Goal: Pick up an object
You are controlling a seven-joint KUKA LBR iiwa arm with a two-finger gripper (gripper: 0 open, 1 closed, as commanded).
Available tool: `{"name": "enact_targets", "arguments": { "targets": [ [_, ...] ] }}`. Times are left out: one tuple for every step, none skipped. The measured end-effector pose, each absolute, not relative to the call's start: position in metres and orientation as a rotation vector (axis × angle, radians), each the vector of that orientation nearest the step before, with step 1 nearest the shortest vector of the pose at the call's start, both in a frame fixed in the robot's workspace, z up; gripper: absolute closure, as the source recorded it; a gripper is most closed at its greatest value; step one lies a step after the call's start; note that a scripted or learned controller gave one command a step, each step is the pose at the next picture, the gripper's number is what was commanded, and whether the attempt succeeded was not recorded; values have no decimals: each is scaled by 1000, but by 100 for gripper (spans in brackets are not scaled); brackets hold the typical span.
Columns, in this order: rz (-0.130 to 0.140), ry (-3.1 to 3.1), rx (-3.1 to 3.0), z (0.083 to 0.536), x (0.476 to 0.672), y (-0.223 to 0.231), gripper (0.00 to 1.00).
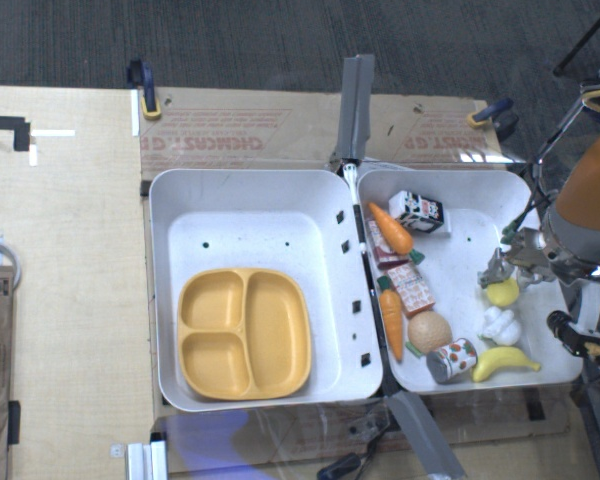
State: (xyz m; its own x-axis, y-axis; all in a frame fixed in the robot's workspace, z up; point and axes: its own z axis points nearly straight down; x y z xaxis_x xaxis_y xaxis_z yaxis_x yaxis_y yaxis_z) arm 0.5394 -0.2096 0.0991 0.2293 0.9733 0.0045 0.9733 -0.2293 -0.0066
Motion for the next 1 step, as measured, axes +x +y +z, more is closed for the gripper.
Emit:
{"name": "enact_targets", "arguments": {
  "targets": [
    [4,-1940,-2469,220,554,-133,100]
  ]
}}
